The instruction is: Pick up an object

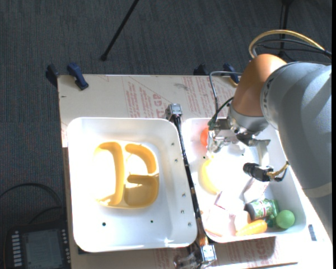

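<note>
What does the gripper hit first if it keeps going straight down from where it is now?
Probably the right bin's white floor, near its back left corner. The gripper points down there, between the orange piece at the wall and the yellow banana-like object. Depth is unclear from one view, so it might clip either.

Arm (302, 122): large smooth grey housing, rounded. Orange band (256, 86) above the wrist, glossy, domed. Thin yellowish and dark cables (280, 38) loop over the band. Wrist carries pale metal brackets and a small black cylindrical fitting (256, 171).
</note>
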`<action>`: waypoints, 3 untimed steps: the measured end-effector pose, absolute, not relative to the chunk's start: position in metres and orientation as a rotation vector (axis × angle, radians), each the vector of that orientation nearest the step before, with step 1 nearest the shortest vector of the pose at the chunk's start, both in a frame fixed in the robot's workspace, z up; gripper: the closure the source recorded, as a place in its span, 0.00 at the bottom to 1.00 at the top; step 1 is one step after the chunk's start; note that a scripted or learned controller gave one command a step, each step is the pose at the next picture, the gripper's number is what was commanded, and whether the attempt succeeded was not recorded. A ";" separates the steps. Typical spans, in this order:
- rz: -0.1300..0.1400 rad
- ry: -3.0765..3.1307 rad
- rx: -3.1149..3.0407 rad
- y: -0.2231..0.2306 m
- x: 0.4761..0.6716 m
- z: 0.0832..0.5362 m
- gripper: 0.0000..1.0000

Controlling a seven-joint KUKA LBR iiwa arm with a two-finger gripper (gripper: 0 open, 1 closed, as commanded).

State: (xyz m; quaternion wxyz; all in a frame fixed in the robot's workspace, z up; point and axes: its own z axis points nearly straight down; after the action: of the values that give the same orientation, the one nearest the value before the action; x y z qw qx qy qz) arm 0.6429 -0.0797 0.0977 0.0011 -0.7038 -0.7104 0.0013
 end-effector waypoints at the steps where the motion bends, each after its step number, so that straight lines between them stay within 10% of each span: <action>1: 0.004 -2.231 -2.208 -0.079 0.643 0.097 0.00; 2: 0.006 -2.237 -2.201 -0.079 0.643 0.108 1.00; 3: 0.000 -2.223 -2.217 -0.025 0.521 0.188 1.00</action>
State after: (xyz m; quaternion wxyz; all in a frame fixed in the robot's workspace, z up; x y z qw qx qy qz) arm 0.5215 -0.0250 0.1880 0.0012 -0.7062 -0.7081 0.0000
